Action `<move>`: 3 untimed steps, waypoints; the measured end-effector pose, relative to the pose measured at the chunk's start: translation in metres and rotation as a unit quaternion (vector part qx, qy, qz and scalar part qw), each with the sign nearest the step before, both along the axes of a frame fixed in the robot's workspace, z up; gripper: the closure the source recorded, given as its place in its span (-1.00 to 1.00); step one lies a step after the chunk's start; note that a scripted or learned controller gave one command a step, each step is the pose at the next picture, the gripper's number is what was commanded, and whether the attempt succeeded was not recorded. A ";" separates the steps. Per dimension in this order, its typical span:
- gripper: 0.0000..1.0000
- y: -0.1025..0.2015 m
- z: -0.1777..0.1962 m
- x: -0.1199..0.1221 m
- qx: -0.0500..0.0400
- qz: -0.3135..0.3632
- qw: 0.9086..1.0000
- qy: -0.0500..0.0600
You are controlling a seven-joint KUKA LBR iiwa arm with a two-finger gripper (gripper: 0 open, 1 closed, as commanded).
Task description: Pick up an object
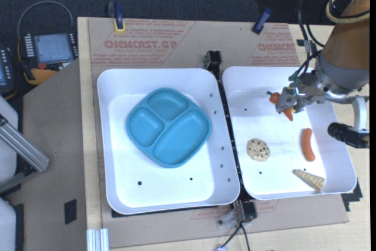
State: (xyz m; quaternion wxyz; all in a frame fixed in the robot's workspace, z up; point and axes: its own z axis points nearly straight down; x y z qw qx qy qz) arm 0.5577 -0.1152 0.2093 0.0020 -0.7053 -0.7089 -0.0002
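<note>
- So my gripper is hanging over the top part of the right bin, and there's a small orange-red thing right at my fingertips. I think it's pinched between my jaws, but the view is small and cluttered there, so don't quote me on that.
- Biggest worry: if the hold is only on the tip of that little piece, any jerk or swing on the way up could let it slip and drop back into the bin.
- It's also an odd shape, thin bit trailing down, so it could twist in my jaws and pop loose.
- Other pickable stuff sits below me: a cookie down and to the left, a sausage down and a bit right, a cone further down near the bin's lower edge. All well apart from my fingers, so no bumping risk right now.
- Surface is smooth white plastic with shallow walls, so anything dropped may slide or bounce.
- Off to my left the other bin holds a blue divided plate.
- Both bins sit on a brown cardboard-covered bench; dark carpet beyond it, and some screen gadget far left.
</note>
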 end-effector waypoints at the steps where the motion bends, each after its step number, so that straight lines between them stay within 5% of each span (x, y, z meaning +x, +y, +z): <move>1: 1.00 0.056 -0.007 -0.017 0.000 0.000 1.000 0.001; 3: 1.00 0.162 0.005 -0.055 0.000 0.001 1.000 0.000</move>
